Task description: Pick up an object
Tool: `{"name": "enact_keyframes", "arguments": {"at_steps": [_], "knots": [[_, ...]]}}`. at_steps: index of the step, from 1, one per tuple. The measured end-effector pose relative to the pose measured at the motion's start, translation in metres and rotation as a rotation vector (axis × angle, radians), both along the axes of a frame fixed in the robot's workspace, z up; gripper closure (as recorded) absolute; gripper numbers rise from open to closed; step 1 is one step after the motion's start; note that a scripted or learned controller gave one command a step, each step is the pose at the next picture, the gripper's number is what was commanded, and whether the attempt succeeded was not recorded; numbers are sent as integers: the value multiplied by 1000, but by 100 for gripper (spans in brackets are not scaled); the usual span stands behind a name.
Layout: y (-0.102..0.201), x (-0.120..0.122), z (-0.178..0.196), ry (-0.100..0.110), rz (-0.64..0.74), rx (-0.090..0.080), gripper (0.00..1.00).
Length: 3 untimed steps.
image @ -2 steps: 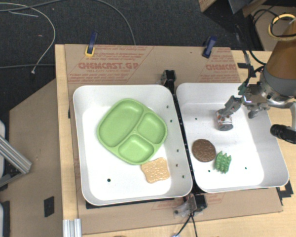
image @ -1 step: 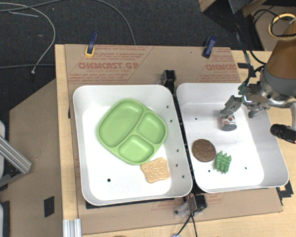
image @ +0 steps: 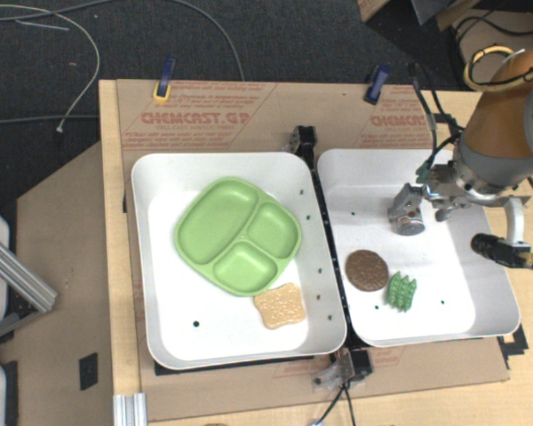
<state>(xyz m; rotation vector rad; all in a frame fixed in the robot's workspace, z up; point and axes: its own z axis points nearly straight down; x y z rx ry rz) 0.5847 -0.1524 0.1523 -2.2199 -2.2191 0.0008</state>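
Note:
In the right bin (image: 480,318) lie a round brown cookie-like disc (image: 367,270) and a small green leafy toy (image: 401,291), close together near the bin's front left. My gripper (image: 408,215) hangs over the right bin's middle, above and to the right of the brown disc, a short way apart from it. The left bin (image: 151,238) holds a green three-compartment plate (image: 239,235) and a tan cracker-like square (image: 281,306) at the plate's front right corner.
The arm's orange band and grey wrist (image: 502,140) cover the right bin's far right side. A black divider (image: 324,238) runs between the bins. Blue clamps (image: 166,77) hold the cardboard base at the back. Cables lie on the dark floor beyond.

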Motion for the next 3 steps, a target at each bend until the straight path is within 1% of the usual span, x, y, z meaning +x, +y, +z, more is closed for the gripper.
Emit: {"name": "enact_keyframes", "arguments": {"at_steps": [1, 2, 3], "knots": [[1, 2, -63, 4, 0, 1, 0], [1, 2, -68, 1, 0, 1, 0], [1, 3, -56, -1, 0, 1, 100]]}}
